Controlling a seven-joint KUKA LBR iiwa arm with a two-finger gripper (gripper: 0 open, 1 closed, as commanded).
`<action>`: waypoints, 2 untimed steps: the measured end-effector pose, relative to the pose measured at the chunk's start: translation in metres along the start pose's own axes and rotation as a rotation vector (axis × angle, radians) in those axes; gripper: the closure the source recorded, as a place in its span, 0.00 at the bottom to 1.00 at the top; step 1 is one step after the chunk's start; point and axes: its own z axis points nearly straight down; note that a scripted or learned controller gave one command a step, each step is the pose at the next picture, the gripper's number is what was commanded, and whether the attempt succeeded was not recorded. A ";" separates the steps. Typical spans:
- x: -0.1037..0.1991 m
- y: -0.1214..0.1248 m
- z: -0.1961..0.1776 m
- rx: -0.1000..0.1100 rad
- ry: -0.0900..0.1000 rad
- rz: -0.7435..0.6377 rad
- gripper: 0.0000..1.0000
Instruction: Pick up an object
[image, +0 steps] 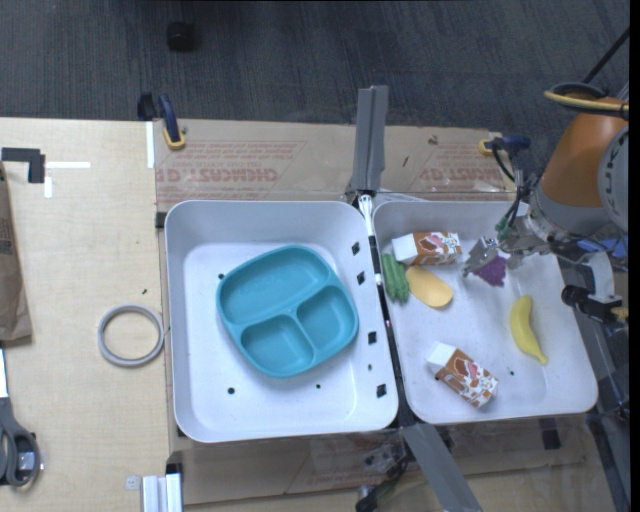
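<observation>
Left bin (190, 330) holds a teal divided plate (288, 310). In the right bin (560, 395), left to right: green item (397, 278), yellow piece (430, 289), two cartons (433, 247) (464, 374), purple object (490, 270), banana (526, 328). The gripper (487, 255) sits at upper right over the purple object; whether its jaws are spread or pinching, I cannot tell. Judged step: the grasp attempt. Next: confirm hold, lift straight.

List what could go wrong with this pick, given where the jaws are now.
The gripper sits over a small purple object near the right bin's far wall; a grasp may slip or scrape the wall. A carton lies close by and could be nudged. Whether the purple object is between the jaws can't be told.
</observation>
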 end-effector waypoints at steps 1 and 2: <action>0.015 0.019 -0.089 -0.001 -0.001 -0.060 0.00; -0.015 0.003 -0.073 0.001 0.000 0.001 0.00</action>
